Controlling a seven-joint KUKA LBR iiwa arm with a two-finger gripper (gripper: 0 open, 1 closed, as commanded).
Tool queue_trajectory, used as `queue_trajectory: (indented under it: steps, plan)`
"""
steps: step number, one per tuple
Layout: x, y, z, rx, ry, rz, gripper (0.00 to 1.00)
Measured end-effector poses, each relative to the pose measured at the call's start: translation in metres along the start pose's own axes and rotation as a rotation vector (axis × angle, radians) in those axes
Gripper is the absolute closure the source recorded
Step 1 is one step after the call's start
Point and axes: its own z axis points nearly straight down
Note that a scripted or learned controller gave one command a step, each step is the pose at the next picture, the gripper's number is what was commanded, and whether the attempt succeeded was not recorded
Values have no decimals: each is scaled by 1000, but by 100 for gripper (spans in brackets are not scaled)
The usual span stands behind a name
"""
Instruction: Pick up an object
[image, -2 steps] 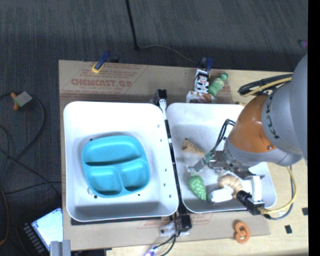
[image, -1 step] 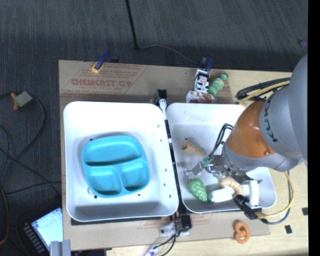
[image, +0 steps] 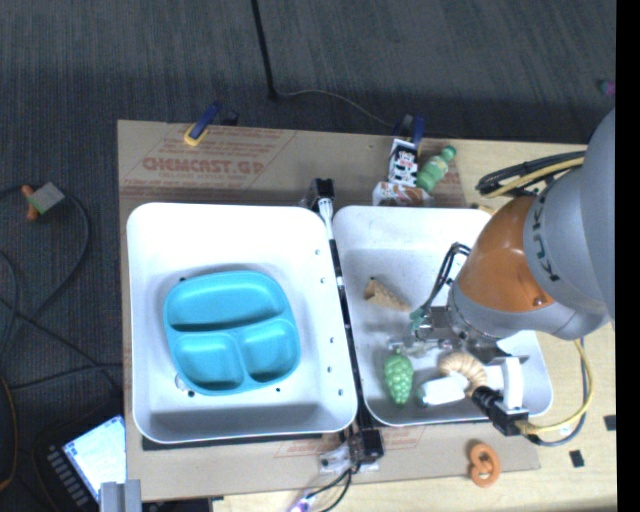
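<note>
Down at the front edge of the bench, an orange ring-shaped piece lies just outside the right bin, on the brown board. Step into that bin and here's the action: a green bumpy grape-like toy sits near its front-left corner, a white block just right of it, and a tan curled piece touching the block's upper side. The gripper hangs low over this cluster, just above the grapes and the tan piece, with the orange band and grey wrist bulking over the bin's right half. Whether the fingers are spread or pressed together, I cannot tell; the wrist hides them, and nothing is visibly pinched between them.

So my read: the approach is done, the grasp and the lift are not. Every object rests on the bin floor.

Further back in the right bin, a small tan cone lies alone, well clear of the gripper. To the left of the right bin, the left bin carries a blue divided tray. Beyond the right bin's far rim stand a green bottle and a small carton.
</note>
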Motion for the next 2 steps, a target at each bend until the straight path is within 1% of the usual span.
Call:
queue_trajectory:
  steps: [1, 2]
  plan:
    - [-68, 38, -60, 12, 5, -2, 100]
    - [-67, 38, -59, 14, 6, -2, 0]
